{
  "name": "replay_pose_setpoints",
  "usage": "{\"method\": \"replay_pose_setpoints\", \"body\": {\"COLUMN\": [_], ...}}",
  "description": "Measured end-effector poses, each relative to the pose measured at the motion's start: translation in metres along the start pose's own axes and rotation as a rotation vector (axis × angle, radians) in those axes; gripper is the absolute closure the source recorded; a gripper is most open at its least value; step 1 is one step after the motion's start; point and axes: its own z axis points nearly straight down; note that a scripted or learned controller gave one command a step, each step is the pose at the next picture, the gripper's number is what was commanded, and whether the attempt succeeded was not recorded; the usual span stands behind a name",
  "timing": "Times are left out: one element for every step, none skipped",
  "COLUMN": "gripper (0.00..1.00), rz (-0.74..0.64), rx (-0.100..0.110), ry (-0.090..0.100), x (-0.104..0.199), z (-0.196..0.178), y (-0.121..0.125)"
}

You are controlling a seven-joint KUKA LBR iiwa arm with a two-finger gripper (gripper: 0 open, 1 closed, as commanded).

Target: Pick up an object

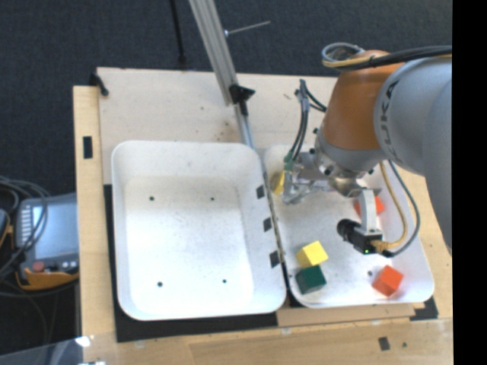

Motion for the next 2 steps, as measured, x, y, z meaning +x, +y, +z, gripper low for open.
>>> {"method": "replay_pose_setpoints", "body": {"gripper": [1.0, 1.0], "rz": [0.0, -0.003], "rx": [0.0, 0.001], "ry": [0.001, 0.003], "x": [0.048, 0.101], "z": [-0.001, 0.0], "y": [-0.022, -0.028]}}
